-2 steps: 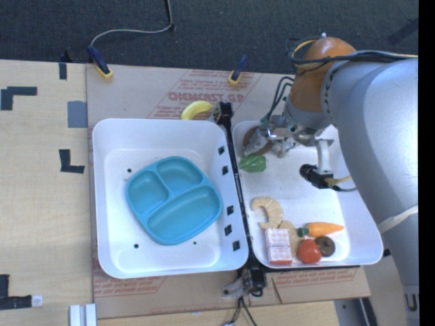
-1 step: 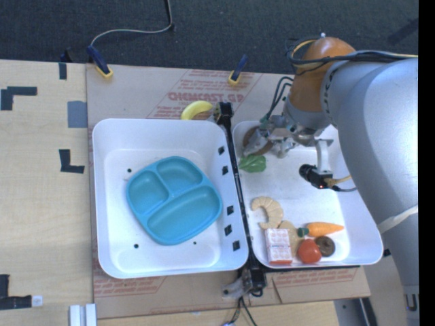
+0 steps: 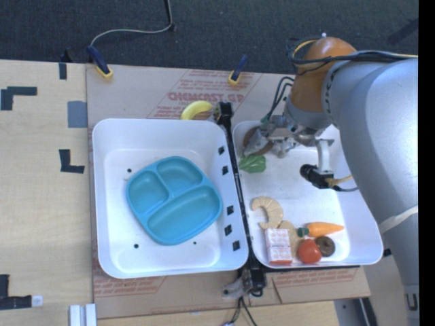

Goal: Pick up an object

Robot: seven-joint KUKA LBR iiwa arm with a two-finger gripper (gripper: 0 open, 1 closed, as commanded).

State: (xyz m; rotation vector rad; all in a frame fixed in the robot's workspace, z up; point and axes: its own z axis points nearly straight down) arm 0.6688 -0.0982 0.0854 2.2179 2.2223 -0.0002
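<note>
**Robot arm reaching into the right bin above a green toy leaf**

A grey robot arm (image 3: 380,114) with an orange band (image 3: 319,73) is reaching in from the right side of the scene, over the far end of the right white bin (image 3: 360,240). Its gripper (image 3: 262,141) is hanging low at the bin's far left corner, beside the divider between the two bins. Whether anything is sitting between the fingers is unclear, and it cannot be told if they are apart or together, since the wrist and cabling are hiding them.

Just nearer than the gripper, a green leafy toy (image 3: 253,163) is lying on the bin floor against the left wall, close to or touching the fingertips.

Further toward the near end of the same bin, a pale croissant-shaped toy (image 3: 268,210) is lying, and beyond it a cluster is sitting together: a small red and white box (image 3: 277,244), a red tomato (image 3: 309,251), a brown round piece (image 3: 326,246) and an orange carrot (image 3: 323,229).

The left white bin (image 3: 109,182) is holding a blue divided plate (image 3: 175,199) with three compartments, lying flat near the middle.

Both bins are resting on a cardboard sheet (image 3: 136,94) clipped to a wooden bench. A yellow banana-shaped object (image 3: 197,109) is lying on the cardboard just beyond the left bin's far edge.
</note>
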